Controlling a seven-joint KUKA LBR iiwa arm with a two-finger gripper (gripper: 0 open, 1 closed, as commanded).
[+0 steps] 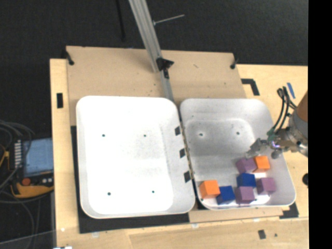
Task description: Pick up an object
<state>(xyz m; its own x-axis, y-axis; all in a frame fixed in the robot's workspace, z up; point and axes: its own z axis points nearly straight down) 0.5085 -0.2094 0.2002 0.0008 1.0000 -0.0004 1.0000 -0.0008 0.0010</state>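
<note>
A: Tan bench (pixel 207 69) on a dark floor, two white bins side by side. Metal pole (pixel 148 30) slants in from the top and ends near the seam between them.

B: Gripper?

A: Gripper (pixel 265 148) is at the right bin's (pixel 223 113) right side, low over the blocks. Arm comes in from the right edge, cables (pixel 282 105) looping above the wrist. Can't tell if the fingers are open or closed, it's too small and blurred. Nothing visibly between them.

B: What's nearest it?

A: Purple block (pixel 246 165) and orange block (pixel 262 163), touching each other, just below the gripper tip.

B: Rest of the pile?

A: All in the near right corner of that bin. Blue block (pixel 246 180) below the purple one, another purple (pixel 267 184) to its right, a third purple (pixel 245 194) in front. Second blue (pixel 225 194) by the front wall, second orange (pixel 209 188) just left of it. They're bunched, several touching.

B: Left bin?

A: Left bin (pixel 129 149) is bare white with a few small dark dots. Off the bench to the left: a blue box (pixel 39 155) and tangled wires on the floor.
</note>
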